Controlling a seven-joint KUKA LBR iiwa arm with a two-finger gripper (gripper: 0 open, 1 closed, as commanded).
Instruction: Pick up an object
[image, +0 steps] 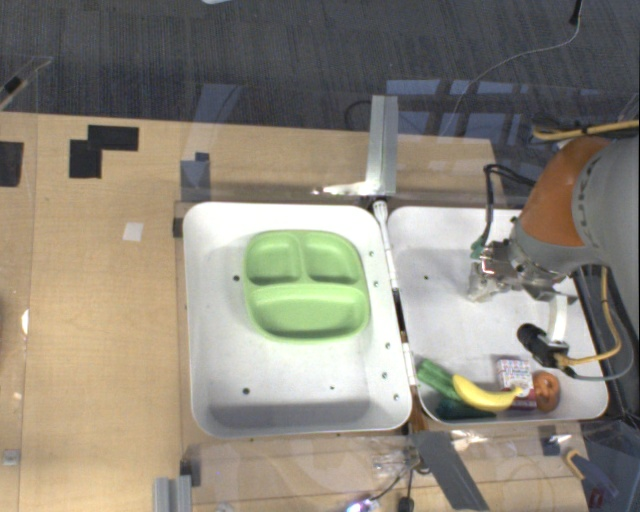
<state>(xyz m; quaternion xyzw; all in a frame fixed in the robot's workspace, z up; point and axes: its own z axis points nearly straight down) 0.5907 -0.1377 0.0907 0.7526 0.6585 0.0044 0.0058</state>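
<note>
Camera view: the gripper (488, 280) hangs over the right bin (440, 300); I cannot tell its state. The banana (483, 396) lies at the bin's near edge, by an apple (546, 390).

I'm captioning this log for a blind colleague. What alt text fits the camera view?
A grey robot arm reaches from the right, its gripper above the bare floor of the right bin. A banana, an apple, a green vegetable and a small packet lie along that bin's near edge. The left bin holds a green divided plate.
</note>
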